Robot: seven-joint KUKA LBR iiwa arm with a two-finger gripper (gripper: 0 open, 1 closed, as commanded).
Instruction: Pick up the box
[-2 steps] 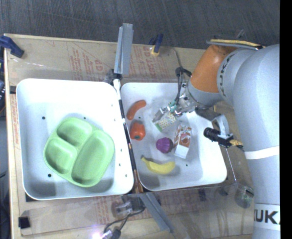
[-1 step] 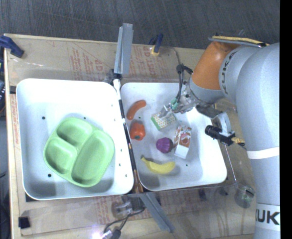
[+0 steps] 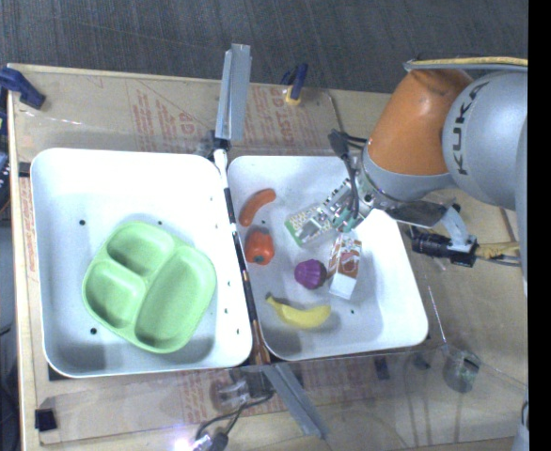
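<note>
A small white box with a red face (image 3: 345, 267) lies in the right bin (image 3: 400, 319), just right of a purple fruit (image 3: 309, 273). My gripper (image 3: 336, 216) hangs over the middle of that bin, directly above and slightly left of the box's top end. It is tilted toward the lower left. A pale green and white oblong piece (image 3: 303, 225) sits at the gripper's left tip; I cannot tell whether it is held. The box's top end is very close to the gripper, and contact is unclear.
The right bin also holds an orange sausage (image 3: 257, 205), a red tomato (image 3: 259, 247) and a banana (image 3: 301, 314). A green divided plate (image 3: 149, 286) lies in the left bin (image 3: 59, 186). The arm's orange band (image 3: 418, 125) looms over the right bin's far corner.
</note>
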